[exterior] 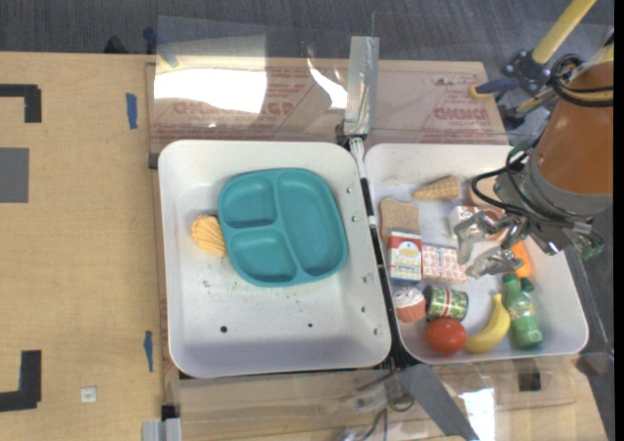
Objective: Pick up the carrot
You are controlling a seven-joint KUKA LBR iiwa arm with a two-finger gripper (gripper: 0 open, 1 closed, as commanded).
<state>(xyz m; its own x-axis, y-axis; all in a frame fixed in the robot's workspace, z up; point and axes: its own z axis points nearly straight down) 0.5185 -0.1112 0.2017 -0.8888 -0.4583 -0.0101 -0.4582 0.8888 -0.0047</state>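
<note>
Tomato (446,335) and banana (492,324) lie at six o'clock in the right bin (575,332); at three o'clock the gripper (492,246) hangs spread beside the carrot (524,262); nothing between its fingers, so grasping and lifting remain.

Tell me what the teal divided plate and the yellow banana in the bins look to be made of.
The teal divided plate in the left white bin looks like moulded plastic: uniform colour, smooth matte surface, rounded compartment ridges. The yellow banana in the right white bin is probably toy plastic too, given its even colour and slight sheen, though at this size real fruit cannot be ruled out.
</note>
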